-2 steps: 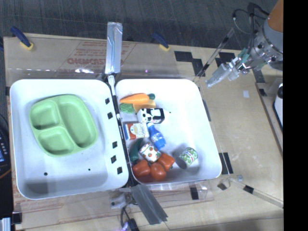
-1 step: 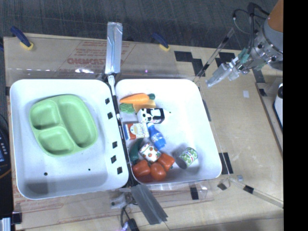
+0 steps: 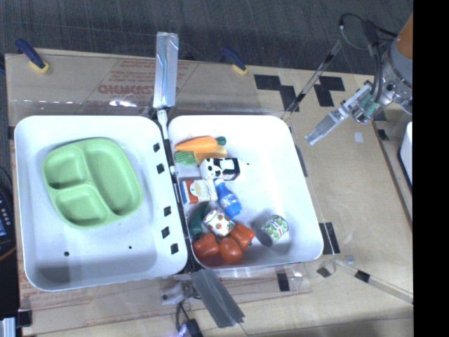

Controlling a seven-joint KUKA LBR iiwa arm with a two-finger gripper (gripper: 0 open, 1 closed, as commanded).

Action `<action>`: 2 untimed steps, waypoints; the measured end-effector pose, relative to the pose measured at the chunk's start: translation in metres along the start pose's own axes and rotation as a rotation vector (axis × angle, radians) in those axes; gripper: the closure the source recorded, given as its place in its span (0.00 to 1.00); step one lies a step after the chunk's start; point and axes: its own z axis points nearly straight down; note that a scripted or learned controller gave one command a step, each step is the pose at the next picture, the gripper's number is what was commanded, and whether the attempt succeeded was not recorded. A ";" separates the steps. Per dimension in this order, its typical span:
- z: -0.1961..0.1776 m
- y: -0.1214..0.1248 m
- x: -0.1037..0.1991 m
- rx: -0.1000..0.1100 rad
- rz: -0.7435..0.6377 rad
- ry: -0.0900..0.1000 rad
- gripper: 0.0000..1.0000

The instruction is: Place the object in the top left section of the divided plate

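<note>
Gripper (image 3: pixel 313 136) hanging over bare bench just outside the right bin's (image 3: pixel 298 188) upper right corner, tilted down toward that bin; nothing seen between the jaws, gap between them too blurred to tell wide from narrow. Left of and below the jaws, inside the right bin, a loose cluster of candidate objects: carrot (image 3: pixel 200 144) nearest, then cow-patterned toy (image 3: pixel 219 167), small white carton (image 3: pixel 200 189), blue bottle (image 3: pixel 229 202), green-and-white can (image 3: pixel 273 229) and red tomato (image 3: pixel 208 246) farthest down. Well apart to the left of the jaws, across the divider, green divided plate (image 3: pixel 91 181) lying flat in the left bin (image 3: pixel 42 258), its top left section (image 3: pixel 66 166) holding nothing.
</note>
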 end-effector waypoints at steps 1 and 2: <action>0.000 0.000 0.000 0.000 0.001 0.000 0.00; 0.078 0.053 0.039 0.001 -0.034 -0.001 0.00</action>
